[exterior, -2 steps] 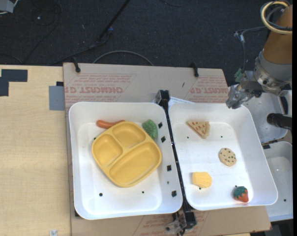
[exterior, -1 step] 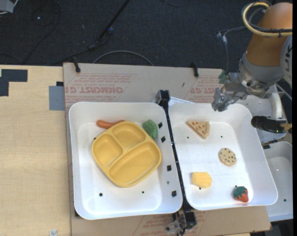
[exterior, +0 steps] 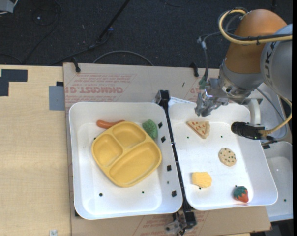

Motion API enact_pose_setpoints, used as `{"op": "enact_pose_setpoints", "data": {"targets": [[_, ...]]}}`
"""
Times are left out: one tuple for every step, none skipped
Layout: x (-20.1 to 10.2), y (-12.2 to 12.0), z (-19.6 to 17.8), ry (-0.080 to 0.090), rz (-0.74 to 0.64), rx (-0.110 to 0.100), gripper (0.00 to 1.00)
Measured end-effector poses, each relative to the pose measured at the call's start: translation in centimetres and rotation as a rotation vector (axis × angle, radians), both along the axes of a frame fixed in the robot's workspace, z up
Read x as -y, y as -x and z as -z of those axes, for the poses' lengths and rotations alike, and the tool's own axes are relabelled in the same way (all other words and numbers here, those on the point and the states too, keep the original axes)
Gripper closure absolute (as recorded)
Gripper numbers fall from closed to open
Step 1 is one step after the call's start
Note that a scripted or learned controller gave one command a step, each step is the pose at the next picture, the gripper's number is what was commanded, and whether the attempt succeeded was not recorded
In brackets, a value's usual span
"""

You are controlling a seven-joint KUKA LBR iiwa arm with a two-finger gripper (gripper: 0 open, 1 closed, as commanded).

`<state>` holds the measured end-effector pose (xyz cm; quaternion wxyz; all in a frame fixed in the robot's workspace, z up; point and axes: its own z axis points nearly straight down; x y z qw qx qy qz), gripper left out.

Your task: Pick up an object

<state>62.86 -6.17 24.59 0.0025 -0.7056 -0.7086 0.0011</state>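
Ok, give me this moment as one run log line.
tool: above right bin's far edge, nothing visibly held | nearest: pizza slice | left bin: yellow tray

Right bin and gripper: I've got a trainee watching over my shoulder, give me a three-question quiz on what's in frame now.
1. True or false: the yellow divided tray lies in the left bin.
2. Which item lies nearest the gripper? A) strawberry B) cookie C) waffle wedge
3. Fill in: the yellow cheese block lies in the ____ bin.

Key: 1 true. 2 C, the wedge lies just below the gripper in the camera view, in the right bin. 3 right.
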Motion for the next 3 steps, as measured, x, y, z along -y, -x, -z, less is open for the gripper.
{"op": "enact_pose_setpoints", "data": {"targets": [[-6.1,0.5,1.2,0.000,-0.001,0.000,1.00],[-11.9,0.3,2.3,0.001,-0.001,0.000,1.00],[-16.5,1.1,1.3,0.001,-0.001,0.002,1.00]]}}
